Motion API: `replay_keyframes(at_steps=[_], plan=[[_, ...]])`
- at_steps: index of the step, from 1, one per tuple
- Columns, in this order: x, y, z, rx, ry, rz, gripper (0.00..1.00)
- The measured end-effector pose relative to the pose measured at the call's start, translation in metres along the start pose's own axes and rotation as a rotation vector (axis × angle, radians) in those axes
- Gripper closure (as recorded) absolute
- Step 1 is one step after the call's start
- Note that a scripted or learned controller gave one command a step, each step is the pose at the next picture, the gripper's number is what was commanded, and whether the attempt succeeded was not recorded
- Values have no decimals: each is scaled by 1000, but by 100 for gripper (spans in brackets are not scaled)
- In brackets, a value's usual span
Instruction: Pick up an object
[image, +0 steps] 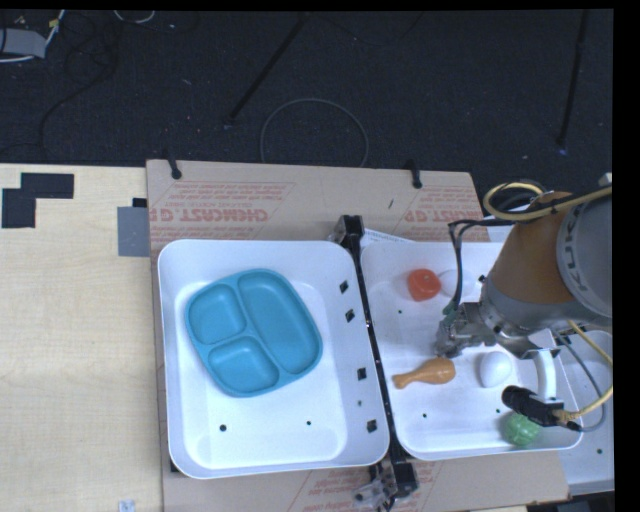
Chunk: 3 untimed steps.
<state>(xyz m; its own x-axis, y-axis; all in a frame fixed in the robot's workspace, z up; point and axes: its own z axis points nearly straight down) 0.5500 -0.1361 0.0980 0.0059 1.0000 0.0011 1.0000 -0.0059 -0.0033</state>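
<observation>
The right bin (420, 430) holds a red-orange ball (423, 284) near its back, a tan drumstick-shaped toy (426, 374) in the middle, a white egg-like object (493, 368) and a green object (521, 430) near the front right corner. My gripper (452, 336) reaches down into the right bin, just above and right of the drumstick toy and left of the white egg. Nothing is visibly held between its fingers.
The left bin (200, 440) contains a blue divided plate (253, 332) tilted at an angle. A black divider with clips (365, 350) separates the two bins. My arm (545, 265) covers the right bin's back right part.
</observation>
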Motion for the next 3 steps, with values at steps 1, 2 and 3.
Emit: replay_keyframes(at_steps=[1, 2, 3], plan=[[-8, -6, -57, -5, -2, 1, 100], [-10, -3, -100, -5, -2, -6, 100], [-17, -7, -145, -5, -2, -6, 100]])
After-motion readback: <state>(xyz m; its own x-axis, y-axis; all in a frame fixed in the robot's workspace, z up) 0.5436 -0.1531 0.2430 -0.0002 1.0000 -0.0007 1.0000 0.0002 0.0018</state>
